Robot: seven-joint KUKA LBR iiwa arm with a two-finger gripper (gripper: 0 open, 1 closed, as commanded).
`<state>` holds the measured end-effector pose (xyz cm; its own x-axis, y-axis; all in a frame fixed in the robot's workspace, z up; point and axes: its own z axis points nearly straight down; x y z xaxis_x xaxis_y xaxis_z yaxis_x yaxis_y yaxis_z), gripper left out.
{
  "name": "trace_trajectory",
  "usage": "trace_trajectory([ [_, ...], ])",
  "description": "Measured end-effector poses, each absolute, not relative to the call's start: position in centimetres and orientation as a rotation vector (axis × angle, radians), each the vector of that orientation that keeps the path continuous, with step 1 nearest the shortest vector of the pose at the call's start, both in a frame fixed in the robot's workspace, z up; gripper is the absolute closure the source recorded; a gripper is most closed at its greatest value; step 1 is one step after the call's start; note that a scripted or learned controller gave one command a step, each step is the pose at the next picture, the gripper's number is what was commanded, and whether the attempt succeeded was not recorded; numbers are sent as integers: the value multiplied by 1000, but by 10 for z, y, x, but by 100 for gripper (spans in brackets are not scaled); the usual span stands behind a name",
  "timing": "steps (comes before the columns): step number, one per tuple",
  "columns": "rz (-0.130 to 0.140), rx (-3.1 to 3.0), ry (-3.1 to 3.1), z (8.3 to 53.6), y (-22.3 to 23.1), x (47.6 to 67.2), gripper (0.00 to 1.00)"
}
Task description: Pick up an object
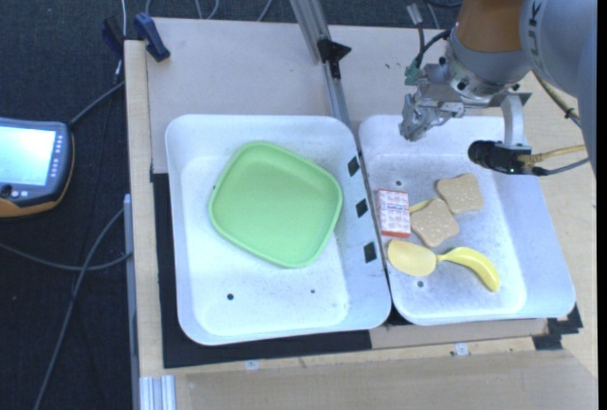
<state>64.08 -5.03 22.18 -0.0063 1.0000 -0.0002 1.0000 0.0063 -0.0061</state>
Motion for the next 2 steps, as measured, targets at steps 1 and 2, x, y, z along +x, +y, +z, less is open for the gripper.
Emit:
trace_trajectory([
  [1,6,-2211,-2227,230,-4,621,100],
  [2,8,-2211,-2227,222,48,611,100],
])
